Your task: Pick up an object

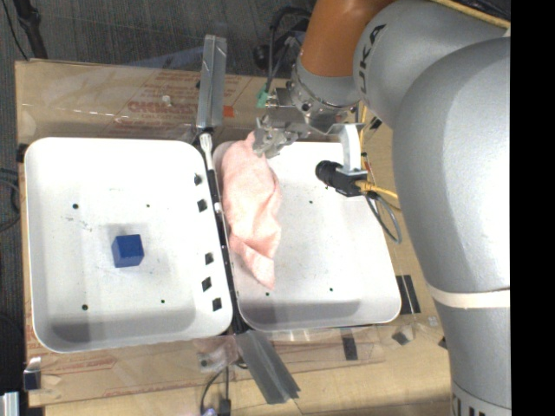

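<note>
A pink cloth [249, 208] hangs draped down the left side of the right bin [347, 258], its top end bunched up between the fingers of my gripper [267, 139]. The gripper sits at the back left corner of that bin, shut on the cloth's upper edge. The cloth's lower end trails toward the bin's front left. A small blue cube [127, 250] rests on the floor of the left bin [61, 172], left of centre and well apart from the gripper.
The grey arm with its orange band [342, 24] covers the upper right of the view and overhangs the right bin's back. A grey divider bar [211, 81] runs between the bins at the back. Black clips line the shared wall.
</note>
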`<act>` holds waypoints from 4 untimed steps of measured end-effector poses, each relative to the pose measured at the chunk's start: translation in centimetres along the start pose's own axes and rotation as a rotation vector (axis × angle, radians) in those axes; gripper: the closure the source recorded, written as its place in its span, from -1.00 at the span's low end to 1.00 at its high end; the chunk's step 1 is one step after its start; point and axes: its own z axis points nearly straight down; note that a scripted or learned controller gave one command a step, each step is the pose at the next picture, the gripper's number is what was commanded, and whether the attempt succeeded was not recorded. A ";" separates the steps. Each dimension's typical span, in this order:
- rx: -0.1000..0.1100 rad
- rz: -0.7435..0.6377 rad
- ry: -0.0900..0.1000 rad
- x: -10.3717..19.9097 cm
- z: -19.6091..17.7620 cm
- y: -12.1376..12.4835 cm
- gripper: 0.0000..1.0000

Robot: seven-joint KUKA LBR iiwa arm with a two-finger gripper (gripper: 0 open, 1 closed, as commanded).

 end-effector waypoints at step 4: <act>-0.026 0.194 0.007 -1.7 3.9 0.1 1.00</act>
